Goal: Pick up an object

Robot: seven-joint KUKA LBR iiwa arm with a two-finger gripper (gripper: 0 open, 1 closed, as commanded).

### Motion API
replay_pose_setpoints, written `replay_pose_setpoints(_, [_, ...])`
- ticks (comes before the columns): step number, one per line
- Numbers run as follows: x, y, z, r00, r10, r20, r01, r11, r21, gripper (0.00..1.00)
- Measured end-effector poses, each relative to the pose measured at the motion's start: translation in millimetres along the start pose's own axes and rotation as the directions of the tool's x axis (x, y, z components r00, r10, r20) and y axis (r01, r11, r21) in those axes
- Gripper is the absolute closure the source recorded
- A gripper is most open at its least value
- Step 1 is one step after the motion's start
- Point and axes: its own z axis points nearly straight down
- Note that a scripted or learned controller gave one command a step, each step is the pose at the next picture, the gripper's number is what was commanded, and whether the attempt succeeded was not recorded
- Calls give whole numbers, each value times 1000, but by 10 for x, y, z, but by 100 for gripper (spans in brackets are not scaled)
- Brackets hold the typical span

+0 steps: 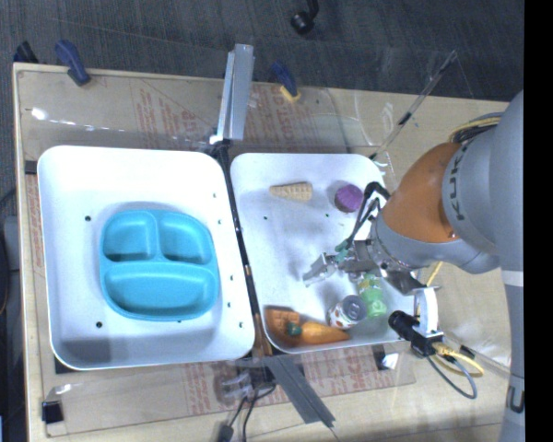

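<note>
Worktop (120,109): two shallow white bins are borne side by side on it.
Left bin (64,247): a blue divided tray (158,265) is seen lying flat near its middle, with three compartments.
Right bin (276,247): several small things are held in it, spread along its far and near sides.
Cone-shaped tan item (291,191): laid near the far wall of the right bin, on its side.
Carrot (304,328): an orange piece is laid along the near wall of the right bin, with a dark end at its left.
Small can (347,310): seen just right of the carrot, beside a green item (373,300).
Purple item (349,196): placed near the far right corner of the right bin.
Pincer (336,265): lowered over the right bin above the can and green item; whether it is apart or together cannot be told, and nothing is seen held in it.
Arm (461,201): grey with an orange band, reached in from the right.
</note>
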Motion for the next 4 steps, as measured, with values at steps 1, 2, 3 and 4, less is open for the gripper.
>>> replay_pose_setpoints(1, [79, 656, 111, 1000, 3, -2, -3, 1000, 4, 0])
replay_pose_setpoints(2, [-2, -220, 92, 1000, 3, -1, -3, 1000, 0, 0])
replay_pose_setpoints(3, [4, -200, -11, 1000, -4, 0, 4, 1000, -1, 100])
replay_pose_setpoints(4, [-3, 942, -516, 1000, 3, -1, -3, 1000, 3, 100])
